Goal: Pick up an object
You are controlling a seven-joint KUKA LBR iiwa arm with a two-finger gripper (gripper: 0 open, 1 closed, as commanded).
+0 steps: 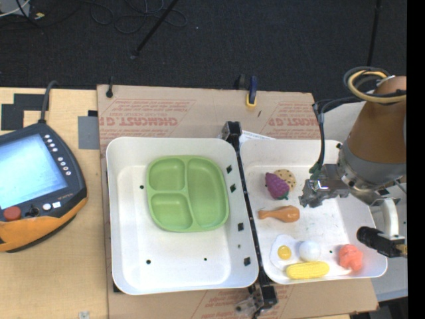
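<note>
Objects: toy purple eggplant (277,185), cookie (285,175), chicken drumstick (280,213), fried egg (284,251), white egg (309,249), corn cob (307,270), orange-pink toy (350,257), all in the right bin (330,148).
Gripper (312,197): above the right bin, just right of the eggplant and drumstick; grasp state unclear.
Left bin (126,244): holds a green divided plate (186,193).
Bench left: teach pendant (36,185).

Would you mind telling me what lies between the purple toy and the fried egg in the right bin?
In the camera view, the toy chicken drumstick lies between the purple toy and the fried egg.
</note>
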